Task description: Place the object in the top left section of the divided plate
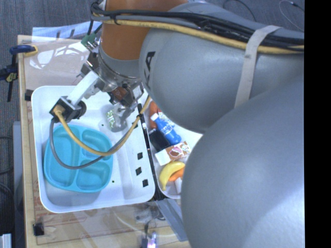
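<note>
One blue clamp [20,49] grips the bench's far left corner, beside a dark carpeted floor [46,4] that runs along the top and left of the scene. Two shallow white bins sit side by side on the pale wooden bench [77,222]. The left bin [39,99] holds one blue divided plate [77,161], lying flat toward the bin's left and near side, its sections bare (three sections can be counted). One yellow-and-black cable [77,161] loops across the plate from a small black block [67,107] at the end of a white bracket. Just right of the plate's far edge, the gripper [118,119] points down into the left bin, close to its floor; its metal fingers are pinched on a small green object [110,119], which hangs beside the plate rather than over it. The right bin [163,187] is largely covered by the arm [227,118]; at its visible strip lie one blue bottle with a red cap [166,129], one red-and-white packet [178,151] and one yellow banana [169,172], with an orange item touching it that is too hidden to name. The grey arm, topped by its orange band [137,19], dominates the right half.
</note>
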`<action>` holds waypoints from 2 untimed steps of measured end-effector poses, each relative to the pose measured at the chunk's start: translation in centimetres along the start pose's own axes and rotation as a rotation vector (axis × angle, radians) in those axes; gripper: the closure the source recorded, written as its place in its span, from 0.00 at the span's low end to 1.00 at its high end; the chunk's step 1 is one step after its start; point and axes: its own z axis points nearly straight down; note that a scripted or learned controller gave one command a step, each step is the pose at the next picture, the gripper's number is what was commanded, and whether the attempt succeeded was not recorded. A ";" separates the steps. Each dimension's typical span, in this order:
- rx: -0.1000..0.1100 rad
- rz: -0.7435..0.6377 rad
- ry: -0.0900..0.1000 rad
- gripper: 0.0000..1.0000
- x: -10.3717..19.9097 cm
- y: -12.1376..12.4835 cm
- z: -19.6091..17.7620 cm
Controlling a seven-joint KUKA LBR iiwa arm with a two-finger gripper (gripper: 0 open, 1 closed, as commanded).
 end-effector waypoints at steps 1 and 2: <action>0.000 -0.001 -0.002 0.00 -3.6 -4.9 3.3; 0.003 -0.112 -0.005 0.00 -2.8 -6.9 15.8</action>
